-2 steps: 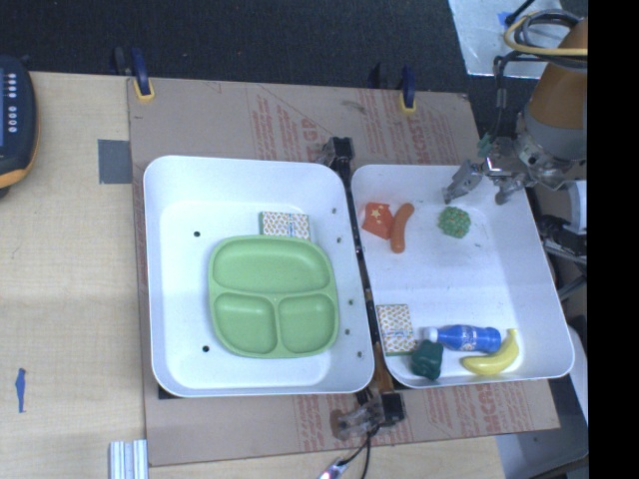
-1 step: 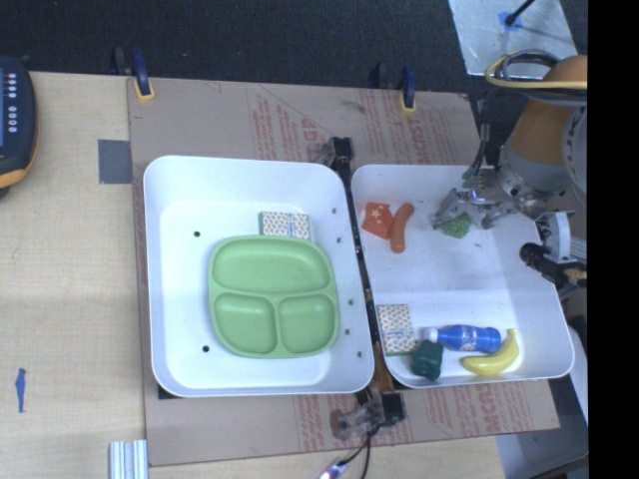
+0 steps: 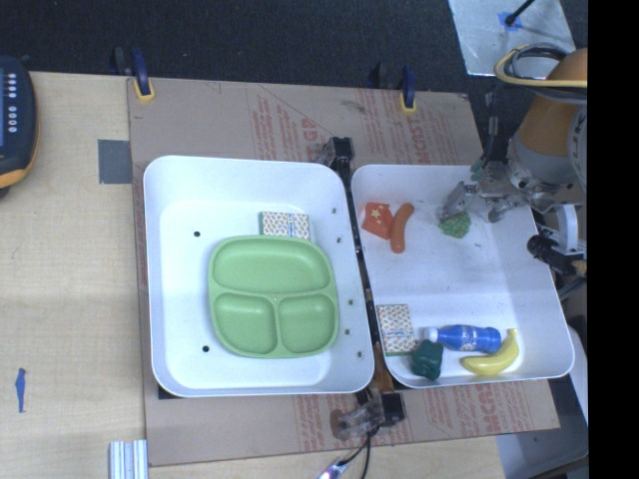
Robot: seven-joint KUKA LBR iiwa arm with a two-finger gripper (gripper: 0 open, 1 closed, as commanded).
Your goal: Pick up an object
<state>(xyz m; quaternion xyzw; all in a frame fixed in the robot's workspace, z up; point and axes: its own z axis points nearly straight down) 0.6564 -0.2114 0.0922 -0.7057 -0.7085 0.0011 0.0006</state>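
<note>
The counter (image 3: 70, 267) is carrying two white bins, the left bin (image 3: 170, 267) cradling a green divided plate (image 3: 272, 295), while in the right bin (image 3: 519, 267) the jaws (image 3: 477, 200) are sitting spread just beside a small green object (image 3: 455, 225) near the far edge

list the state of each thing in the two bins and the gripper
green divided plate: flat, upright, in left bin
patterned card: lying flat beside the plate
gripper: low over right bin, by the green lump
sausage: lying down
blue bottle: on its side
banana: lying against bin's near edge
</note>
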